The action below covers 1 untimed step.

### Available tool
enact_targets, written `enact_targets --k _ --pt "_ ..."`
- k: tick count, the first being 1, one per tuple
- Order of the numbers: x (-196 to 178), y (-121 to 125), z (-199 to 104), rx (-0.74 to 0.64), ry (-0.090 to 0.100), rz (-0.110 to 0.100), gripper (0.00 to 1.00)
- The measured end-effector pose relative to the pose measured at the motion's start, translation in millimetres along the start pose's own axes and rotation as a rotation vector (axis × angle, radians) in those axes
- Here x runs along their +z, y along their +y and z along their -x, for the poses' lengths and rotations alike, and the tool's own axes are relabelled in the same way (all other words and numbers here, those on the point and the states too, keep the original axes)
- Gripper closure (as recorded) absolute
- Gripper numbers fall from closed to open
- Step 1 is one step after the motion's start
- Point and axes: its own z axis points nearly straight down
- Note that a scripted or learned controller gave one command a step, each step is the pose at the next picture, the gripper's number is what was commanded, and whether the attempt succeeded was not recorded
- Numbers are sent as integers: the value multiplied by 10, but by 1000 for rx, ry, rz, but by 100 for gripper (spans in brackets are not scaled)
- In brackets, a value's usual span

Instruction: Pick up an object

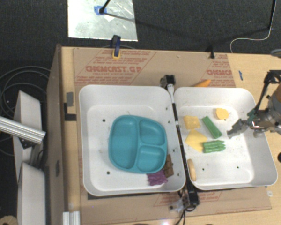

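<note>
Bare floor is left in the right white bin (260,170) near and right of the green bean-shaped piece (214,146).

At the frame's right edge the arm (280,108) is cut off, and its end effector (234,130) is too small and blurred to read. The divided teal plate (137,143) partly hides a brown piece (168,165).

Slanted overhead view of both bins (131,93)

Robot lab bench (131,64) (loose cables (18,78), paired bins (131,95))
</note>
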Motion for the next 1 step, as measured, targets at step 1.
enact_targets --k 1 --pt "1001 197 -165 -3 2 -5 0"
